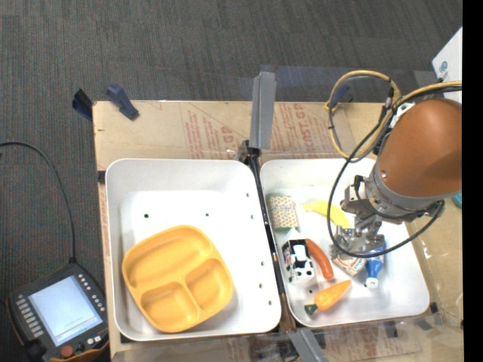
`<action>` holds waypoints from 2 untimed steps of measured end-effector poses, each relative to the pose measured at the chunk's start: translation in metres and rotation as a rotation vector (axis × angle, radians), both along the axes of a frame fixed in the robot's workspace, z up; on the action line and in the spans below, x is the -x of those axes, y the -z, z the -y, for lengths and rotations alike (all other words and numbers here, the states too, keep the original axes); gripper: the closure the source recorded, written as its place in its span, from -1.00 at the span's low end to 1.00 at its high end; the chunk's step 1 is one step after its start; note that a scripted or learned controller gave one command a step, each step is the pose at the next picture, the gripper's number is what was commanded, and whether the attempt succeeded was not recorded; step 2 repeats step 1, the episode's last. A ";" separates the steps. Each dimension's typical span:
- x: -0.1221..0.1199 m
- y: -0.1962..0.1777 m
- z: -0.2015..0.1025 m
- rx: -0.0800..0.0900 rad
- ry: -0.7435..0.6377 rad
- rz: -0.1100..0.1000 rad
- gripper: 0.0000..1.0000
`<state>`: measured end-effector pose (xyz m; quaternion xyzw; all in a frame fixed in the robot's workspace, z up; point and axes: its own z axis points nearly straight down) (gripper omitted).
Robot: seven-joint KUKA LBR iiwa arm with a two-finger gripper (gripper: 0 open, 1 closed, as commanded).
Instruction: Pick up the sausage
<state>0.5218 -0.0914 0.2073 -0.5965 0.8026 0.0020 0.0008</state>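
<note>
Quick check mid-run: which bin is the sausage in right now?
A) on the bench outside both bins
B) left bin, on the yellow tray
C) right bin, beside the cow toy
C: the sausage lies in the right bin, right beside the cow toy, left of the gripper.

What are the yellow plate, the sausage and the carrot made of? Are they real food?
The yellow plate looks like hard plastic: one even colour, smooth moulded compartments, a soft shine. The sausage seems to be toy plastic too, evenly orange-red and glossy. The carrot also looks like a toy, with flat orange colour and a neat green tip. Probably pretend food, though the picture cannot prove it.
</note>
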 end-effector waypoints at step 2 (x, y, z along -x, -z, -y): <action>0.013 -0.025 -0.059 -0.002 -0.309 0.004 1.00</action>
